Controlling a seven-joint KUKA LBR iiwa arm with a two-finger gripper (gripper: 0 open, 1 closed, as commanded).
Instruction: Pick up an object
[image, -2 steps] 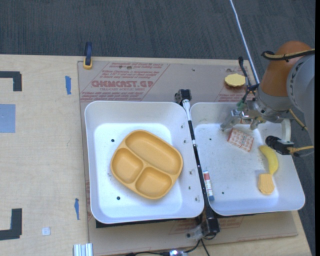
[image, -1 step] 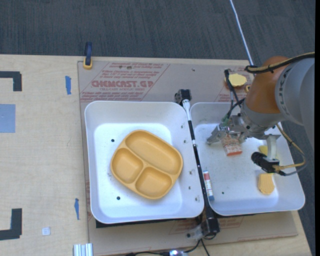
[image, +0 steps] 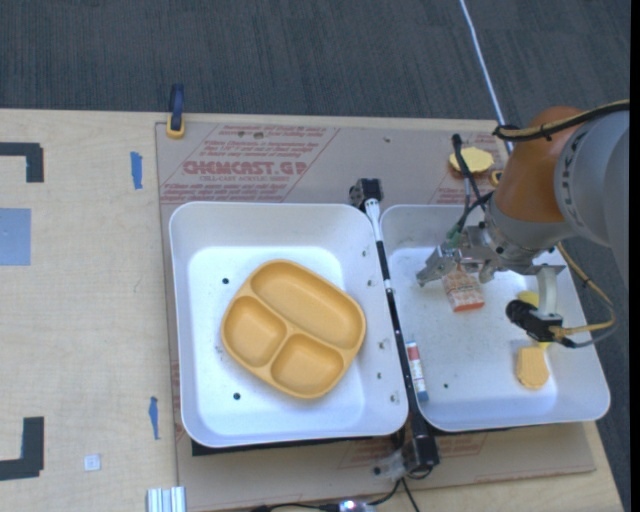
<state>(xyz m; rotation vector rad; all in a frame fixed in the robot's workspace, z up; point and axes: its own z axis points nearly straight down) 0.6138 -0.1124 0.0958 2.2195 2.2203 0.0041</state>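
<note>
A small orange-and-white packet (image: 464, 295) lies flat on the floor of the right bin (image: 480, 375), towards its back and a little left of centre, and it looks the likeliest object for this try. The gripper (image: 458, 270) is right at the packet's far edge, touching it or nearly so. From this slant I cannot tell whether the gripper is open or closed, nor whether it has any hold on the packet. My reading is that the reach-and-grasp step is in hand, with no lift yet. The next move calls for centring over the packet, pressing low enough to catch so thin and flat a thing, closing firmly, then rising straight up. Well apart in the same bin, a yellow piece (image: 533, 368) lies near the front right, and a pen (image: 413, 370) rests along the left wall. The left bin (image: 210, 270) holds a yellow divided plate (image: 292, 328).
</note>
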